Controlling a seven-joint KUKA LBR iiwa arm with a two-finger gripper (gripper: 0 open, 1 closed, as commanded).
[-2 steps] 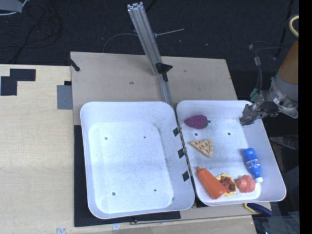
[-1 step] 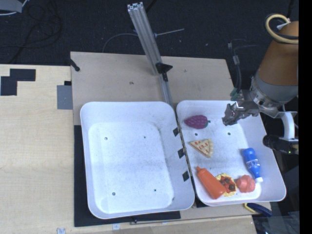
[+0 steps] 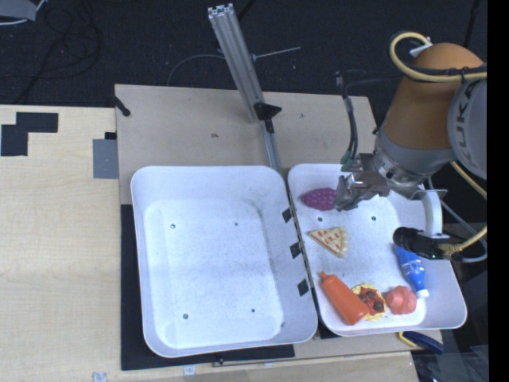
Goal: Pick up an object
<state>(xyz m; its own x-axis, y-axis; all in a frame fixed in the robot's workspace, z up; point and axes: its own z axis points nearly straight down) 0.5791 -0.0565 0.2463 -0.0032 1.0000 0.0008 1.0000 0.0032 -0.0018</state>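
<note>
White plastic forms the two shallow bins on the pale wooden bench (image 3: 199, 126), the left bin (image 3: 151, 213) and the right bin (image 3: 445, 309) touching along their inner rims. The grey arm (image 3: 433, 110) with its orange band comes in from the right and hangs over the far part of the right bin. Its gripper (image 3: 348, 196) points down just beside a purple lump (image 3: 320, 198), which lies near that bin's far left corner, to the gripper's left. Whether the gripper is apart or together cannot be told from this angle, and nothing is seen clamped in it. Nearer, towards the bin's middle, lies a toy pizza slice (image 3: 330, 239), apart from the purple lump. Along the near wall sit an orange bottle-shaped toy (image 3: 343, 298), tilted, a small yellow-and-red piece (image 3: 371, 298) touching its right side, and a red lump (image 3: 400, 299) just beside that. A blue tube (image 3: 412, 274) lies by the right wall, close above the red lump.
</note>
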